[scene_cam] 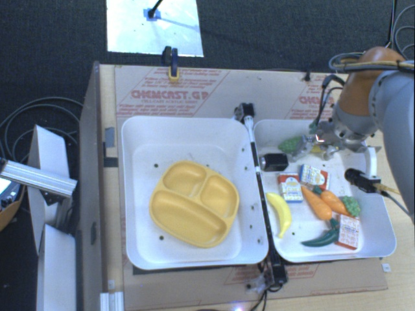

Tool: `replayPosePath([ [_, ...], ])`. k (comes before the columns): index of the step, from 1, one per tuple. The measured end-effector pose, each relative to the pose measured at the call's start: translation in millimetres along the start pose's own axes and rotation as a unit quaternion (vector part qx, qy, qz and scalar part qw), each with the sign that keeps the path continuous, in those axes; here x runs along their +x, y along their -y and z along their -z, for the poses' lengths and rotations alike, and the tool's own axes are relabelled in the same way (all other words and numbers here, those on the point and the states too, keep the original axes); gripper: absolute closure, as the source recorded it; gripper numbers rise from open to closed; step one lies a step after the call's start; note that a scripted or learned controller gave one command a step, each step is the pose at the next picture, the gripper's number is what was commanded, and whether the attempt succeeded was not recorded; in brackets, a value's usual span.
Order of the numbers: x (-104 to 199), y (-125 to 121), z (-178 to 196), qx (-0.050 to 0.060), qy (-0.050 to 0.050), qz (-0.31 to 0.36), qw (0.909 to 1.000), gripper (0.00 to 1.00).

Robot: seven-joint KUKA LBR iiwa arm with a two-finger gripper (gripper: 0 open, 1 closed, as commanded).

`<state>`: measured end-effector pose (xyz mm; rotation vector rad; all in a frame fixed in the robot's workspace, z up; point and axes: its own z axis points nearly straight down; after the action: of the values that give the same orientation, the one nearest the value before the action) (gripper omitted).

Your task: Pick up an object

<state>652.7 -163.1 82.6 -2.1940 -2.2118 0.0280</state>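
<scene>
The surface (194,86) was covered by printed cardboard. Directly on it sat two shallow white bins side by side, the left bin (139,173) touching the right bin (379,238).

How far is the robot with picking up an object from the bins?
Nothing looks picked up yet. The gripper is low over the far end of the right bin, next to a green toy. The banana, carrots and small boxes lie on the bin floor. Grasping and lifting an item are left.
</scene>
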Motion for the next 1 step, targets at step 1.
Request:
replayPosePath([
  [1,51.3,87.0,68.5,-0.014,0.002,-0.003,0.9999,0.0],
])
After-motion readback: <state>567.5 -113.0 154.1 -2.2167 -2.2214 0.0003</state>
